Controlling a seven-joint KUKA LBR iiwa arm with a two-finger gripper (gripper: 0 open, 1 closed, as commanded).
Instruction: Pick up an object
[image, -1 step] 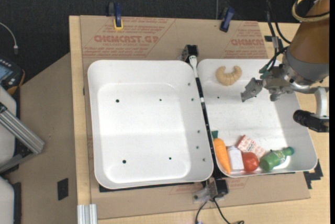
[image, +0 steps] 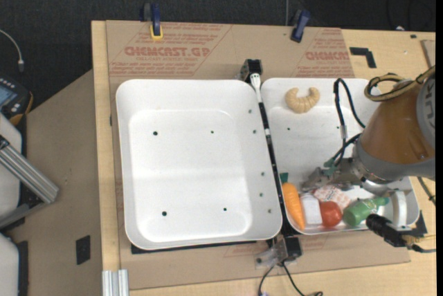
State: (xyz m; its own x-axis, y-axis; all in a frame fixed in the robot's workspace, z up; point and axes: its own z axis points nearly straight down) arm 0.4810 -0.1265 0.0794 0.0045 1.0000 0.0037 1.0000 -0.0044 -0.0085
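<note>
Claw (image: 324,179) above orange carrot (image: 293,206)

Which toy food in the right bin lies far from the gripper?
The tan croissant, alone near the bin's far edge. The carrot, tomato and green piece crowd beside the gripper.

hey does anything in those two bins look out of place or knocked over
Nothing looks spilled or damaged. The croissant lies alone at the far end of the right bin, while the carrot and other toys crowd its near edge under the gripper.
</note>
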